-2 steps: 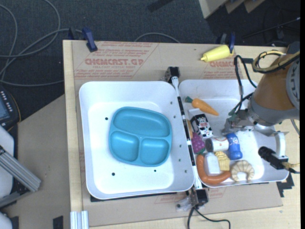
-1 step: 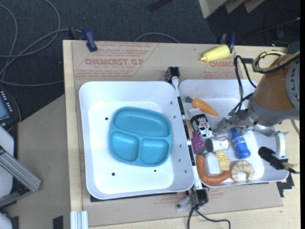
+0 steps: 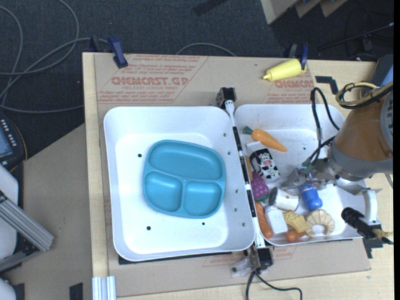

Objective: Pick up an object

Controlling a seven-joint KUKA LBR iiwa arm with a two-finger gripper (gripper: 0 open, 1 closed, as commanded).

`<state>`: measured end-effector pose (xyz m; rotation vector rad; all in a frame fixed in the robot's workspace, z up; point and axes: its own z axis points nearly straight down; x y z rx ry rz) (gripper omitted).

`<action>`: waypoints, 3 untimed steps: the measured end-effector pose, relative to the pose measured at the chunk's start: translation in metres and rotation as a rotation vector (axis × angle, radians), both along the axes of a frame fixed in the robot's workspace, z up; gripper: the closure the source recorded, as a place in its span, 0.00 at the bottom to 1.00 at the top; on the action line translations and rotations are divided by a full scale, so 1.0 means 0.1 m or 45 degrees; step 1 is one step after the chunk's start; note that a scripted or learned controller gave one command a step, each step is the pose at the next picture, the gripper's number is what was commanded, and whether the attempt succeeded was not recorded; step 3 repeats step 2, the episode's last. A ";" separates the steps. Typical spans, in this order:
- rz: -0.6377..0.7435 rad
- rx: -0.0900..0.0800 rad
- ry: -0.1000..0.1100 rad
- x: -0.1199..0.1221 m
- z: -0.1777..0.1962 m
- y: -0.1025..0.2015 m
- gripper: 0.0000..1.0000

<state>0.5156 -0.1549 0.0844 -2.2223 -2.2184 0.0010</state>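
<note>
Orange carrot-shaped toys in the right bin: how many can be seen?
2. One orange carrot-shaped toy lies near the far edge of the right white bin; another lies along its left wall near the front. More may hide under the arm.

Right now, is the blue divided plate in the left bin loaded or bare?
Bare. The blue divided plate lies flat in the left bin, and all three compartments show only blue surface.

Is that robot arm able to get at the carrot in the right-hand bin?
Probably yes. The carrot lies uncovered near the far wall of the right bin, apart from the toy pile, and the arm is already over that bin.
</note>
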 end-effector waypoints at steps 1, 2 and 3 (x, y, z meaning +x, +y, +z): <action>0.001 -0.001 -0.005 0.02 0.10 0.00 1.00; 0.018 0.002 -0.017 0.38 1.06 1.03 1.00; 0.018 0.002 -0.017 0.38 1.06 1.03 1.00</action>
